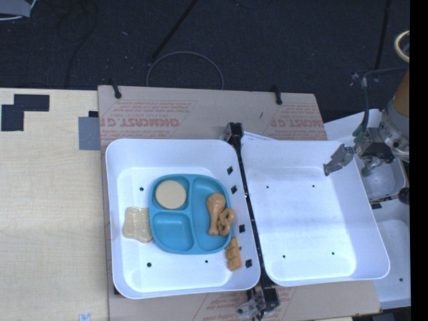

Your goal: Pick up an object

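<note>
In the left bin (pixel 130 162) lies a blue divided plate (pixel 175 233). A round tan biscuit (pixel 170 194) rests in its upper left compartment, and a twisted brown pretzel piece (pixel 219 214) in its right one. A pale bread slice (pixel 137 224) sits against the plate's left edge. A small brown pastry (pixel 233 254) lies by its lower right corner. My gripper (pixel 349 167) hangs over the upper right corner of the right bin (pixel 307 233), far from all these objects. It is open, with nothing between its fingers.
A black divider with clips (pixel 242 199) runs between the two bins. Both bins stand on a cardboard sheet (pixel 200 116). A light wooden bench top (pixel 47 199) extends to the left. White equipment (pixel 394 233) stands right of the right bin.
</note>
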Robot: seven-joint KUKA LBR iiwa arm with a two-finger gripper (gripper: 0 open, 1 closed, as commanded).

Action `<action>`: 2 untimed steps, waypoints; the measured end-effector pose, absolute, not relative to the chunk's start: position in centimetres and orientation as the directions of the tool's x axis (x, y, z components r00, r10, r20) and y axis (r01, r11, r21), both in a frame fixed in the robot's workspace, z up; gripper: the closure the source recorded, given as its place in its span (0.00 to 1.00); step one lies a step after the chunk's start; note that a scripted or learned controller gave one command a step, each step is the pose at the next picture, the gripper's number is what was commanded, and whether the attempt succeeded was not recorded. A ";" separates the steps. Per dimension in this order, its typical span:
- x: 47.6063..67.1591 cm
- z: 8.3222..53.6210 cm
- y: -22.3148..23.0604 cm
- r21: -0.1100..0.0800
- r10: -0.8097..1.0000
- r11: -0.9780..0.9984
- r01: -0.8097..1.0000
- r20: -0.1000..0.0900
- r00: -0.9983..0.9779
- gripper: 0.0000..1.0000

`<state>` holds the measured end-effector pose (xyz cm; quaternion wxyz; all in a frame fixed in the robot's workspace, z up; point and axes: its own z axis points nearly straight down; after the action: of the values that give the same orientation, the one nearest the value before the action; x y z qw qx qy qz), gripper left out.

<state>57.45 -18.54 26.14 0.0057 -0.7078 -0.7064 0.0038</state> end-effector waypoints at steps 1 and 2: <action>57.7 26.8 -18.5 -0.001 1.000 0.000 1.000 0.000 0.000 0.00; 57.5 21.7 -17.6 -0.007 1.000 -0.001 1.000 0.002 0.001 0.00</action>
<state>57.49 -17.59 21.73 0.0034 -0.7075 -0.7067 0.0018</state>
